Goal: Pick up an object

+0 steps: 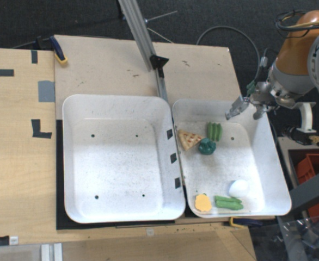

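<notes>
The right bin (268,162) holds several small items. A tan wedge (189,140) lies at its left wall, with a dark green round piece (206,146) touching it and a green pepper (214,131) just behind. Near the front edge lie a white ball (238,187), a green pod (228,202) and a yellow-orange piece (203,203). My gripper (245,112) hangs over the bin's far right corner, up and to the right of the pepper. Its fingers (235,110) are spread open with nothing between them.
The left bin (72,145) sits beside the right one, and the two share a raised rim in the middle. A slanted metal pole (140,29) crosses above the back of the bench. A cable loops behind the right bin.
</notes>
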`<move>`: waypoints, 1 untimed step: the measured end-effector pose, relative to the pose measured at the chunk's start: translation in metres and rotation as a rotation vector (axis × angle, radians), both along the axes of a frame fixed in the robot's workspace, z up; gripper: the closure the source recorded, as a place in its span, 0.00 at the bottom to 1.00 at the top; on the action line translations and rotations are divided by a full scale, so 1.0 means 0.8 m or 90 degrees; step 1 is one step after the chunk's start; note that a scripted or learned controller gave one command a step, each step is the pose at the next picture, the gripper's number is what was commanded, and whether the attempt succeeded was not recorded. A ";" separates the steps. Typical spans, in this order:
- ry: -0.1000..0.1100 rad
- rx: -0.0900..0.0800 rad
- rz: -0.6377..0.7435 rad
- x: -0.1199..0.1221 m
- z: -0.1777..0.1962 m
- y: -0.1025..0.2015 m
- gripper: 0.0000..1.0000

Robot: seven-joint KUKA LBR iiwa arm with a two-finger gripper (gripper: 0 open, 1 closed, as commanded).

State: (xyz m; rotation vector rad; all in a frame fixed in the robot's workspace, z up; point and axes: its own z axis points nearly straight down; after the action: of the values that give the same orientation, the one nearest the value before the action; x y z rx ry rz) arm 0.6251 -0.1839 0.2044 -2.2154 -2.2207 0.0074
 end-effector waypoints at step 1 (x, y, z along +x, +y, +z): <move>0.000 0.000 -0.001 -0.002 -0.056 -0.003 0.00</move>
State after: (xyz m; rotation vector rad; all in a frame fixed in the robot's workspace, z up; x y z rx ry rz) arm 0.6236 -0.1866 0.1600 -2.2173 -2.2197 0.0075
